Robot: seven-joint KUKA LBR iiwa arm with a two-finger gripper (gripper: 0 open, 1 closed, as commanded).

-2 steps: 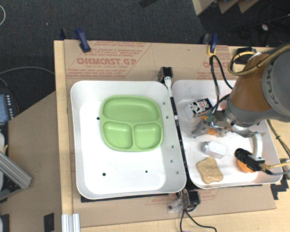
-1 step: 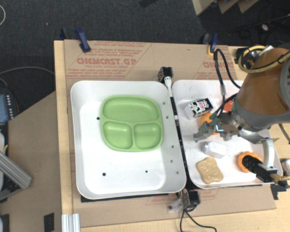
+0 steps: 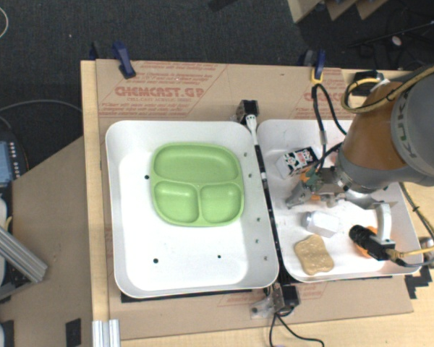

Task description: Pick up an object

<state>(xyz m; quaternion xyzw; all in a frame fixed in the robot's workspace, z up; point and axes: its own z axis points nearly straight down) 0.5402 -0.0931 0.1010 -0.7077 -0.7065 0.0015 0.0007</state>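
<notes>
The grey arm (image 3: 380, 139) with its orange band is reaching low into the right bin (image 3: 273, 137). Its pincer (image 3: 309, 188) is down among the clutter, and from where I stand I can't tell whether it's clenched or released. Just behind it sits a small black-and-white carton (image 3: 298, 159). Nearer the front there's a pale boxy block (image 3: 322, 224), then a tan, rough, sponge-like slab (image 3: 312, 254) by the rim. Over in the left bin (image 3: 123, 194) a smooth green plate (image 3: 197, 184), moulded into three compartments, lies flat.
</notes>
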